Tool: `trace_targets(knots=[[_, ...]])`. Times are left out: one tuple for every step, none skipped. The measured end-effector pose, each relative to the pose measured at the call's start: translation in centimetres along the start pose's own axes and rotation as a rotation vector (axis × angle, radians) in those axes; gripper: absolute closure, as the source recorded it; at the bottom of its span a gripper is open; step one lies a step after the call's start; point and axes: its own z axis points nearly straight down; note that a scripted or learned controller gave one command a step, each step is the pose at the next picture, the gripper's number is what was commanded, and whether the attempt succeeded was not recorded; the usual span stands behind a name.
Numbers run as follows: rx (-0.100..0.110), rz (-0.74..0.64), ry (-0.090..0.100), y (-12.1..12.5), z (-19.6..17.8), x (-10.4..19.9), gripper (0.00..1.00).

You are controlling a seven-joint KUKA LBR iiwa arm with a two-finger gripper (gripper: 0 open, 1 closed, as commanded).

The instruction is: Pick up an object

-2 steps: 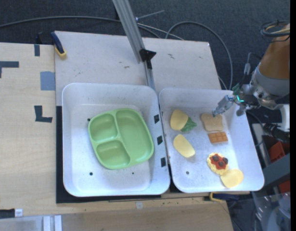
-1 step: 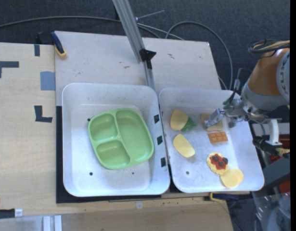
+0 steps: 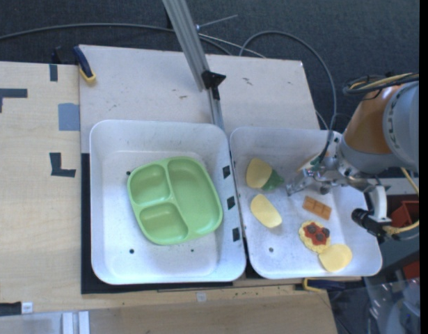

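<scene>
Objects for picking lay in the right bin [image 3: 269,134]: two yellow pieces [image 3: 258,172] [image 3: 266,211], a green scrap [image 3: 274,181], an orange block [image 3: 316,207], a red-topped round piece [image 3: 315,234] and a pale yellow disc [image 3: 335,257]. The left bin [image 3: 106,186] held a green divided tray [image 3: 174,200]. My gripper [image 3: 297,185] hung low in the right bin, near the orange block; how it stood I could not tell.

Glossy green plastic tray [image 3: 175,200], matt scuffed white bins [image 3: 102,186], pale wooden bench [image 3: 33,186].

Green tray [image 3: 175,202] left bin [image 3: 102,186] — toy food [image 3: 265,210] right.
</scene>
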Motion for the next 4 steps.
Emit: trace_targets(knots=[[-0.001,-0.002,0.001,0.1,-1.2,0.1,1.0],[-0.006,0.0,0.001,-0.7,-5.9,0.5,1.0],[-0.008,0.0,0.0,-0.7,-10.3,1.2,1.0],[-0.009,-0.001,0.0,-0.5,-15.5,1.2,1.0]])
